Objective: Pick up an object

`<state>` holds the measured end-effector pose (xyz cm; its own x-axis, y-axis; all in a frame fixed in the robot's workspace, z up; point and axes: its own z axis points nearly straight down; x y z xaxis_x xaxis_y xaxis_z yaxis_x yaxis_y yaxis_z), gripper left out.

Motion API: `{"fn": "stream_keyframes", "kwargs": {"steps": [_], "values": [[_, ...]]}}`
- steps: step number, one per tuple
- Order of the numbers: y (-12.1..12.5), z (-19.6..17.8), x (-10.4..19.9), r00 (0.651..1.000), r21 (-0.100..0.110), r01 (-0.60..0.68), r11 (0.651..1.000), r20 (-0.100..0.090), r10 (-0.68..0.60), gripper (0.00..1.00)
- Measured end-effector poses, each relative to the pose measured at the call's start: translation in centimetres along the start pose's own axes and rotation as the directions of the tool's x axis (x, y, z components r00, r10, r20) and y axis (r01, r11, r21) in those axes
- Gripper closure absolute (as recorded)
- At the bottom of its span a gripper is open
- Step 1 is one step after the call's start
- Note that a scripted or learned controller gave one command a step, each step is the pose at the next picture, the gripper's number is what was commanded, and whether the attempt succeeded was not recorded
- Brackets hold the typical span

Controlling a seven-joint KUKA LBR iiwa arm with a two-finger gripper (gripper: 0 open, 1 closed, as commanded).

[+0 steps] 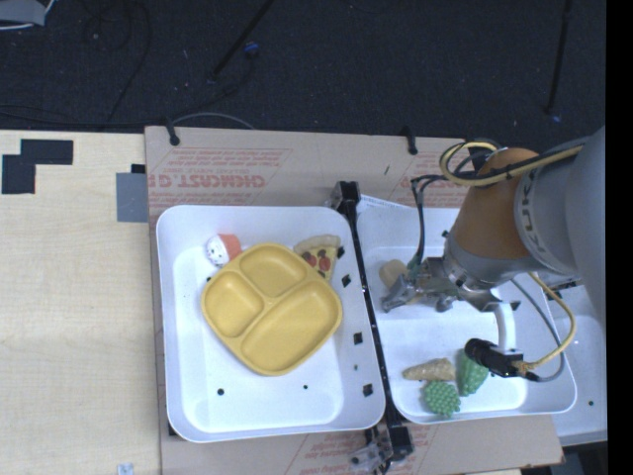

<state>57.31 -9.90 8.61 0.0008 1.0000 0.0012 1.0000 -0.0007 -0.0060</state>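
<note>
Camera view, arm: we see the grey arm with its orange band (495,216) reaching in from the right over the right bin (554,404).
Camera view, gripper: we find the gripper (401,290) low over the upper left part of the right bin, and we cannot tell how its tips are set.
Camera view, nearest object: we see a small beige object (394,269) just beside the gripper tips; we cannot tell whether they touch it.
Camera view, other right-bin objects: we count 3 more near the front wall, a tan bread-like piece (430,370), a green bumpy ball (441,398) just below it, and a green leafy piece (471,375) just to its right.
Camera view, left bin: we see the left bin (198,404) holding a yellow 3-compartment plate (272,308), tilted diagonally.
Camera view, items by the plate: we note a pizza slice toy (319,254) at the plate's upper right edge and a small white and orange object (222,249) at its upper left.
</note>
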Motion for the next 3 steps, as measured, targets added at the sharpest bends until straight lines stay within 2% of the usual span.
{"fn": "stream_keyframes", "kwargs": {"steps": [1,3], "values": [[0.0,-1.1,-0.1,1.0,-0.001,-0.004,1.0,0.0,0.004,1.0],[-0.7,-10.4,1.0,1.0,-0.007,0.002,1.0,0.001,-0.001,1.0]]}}
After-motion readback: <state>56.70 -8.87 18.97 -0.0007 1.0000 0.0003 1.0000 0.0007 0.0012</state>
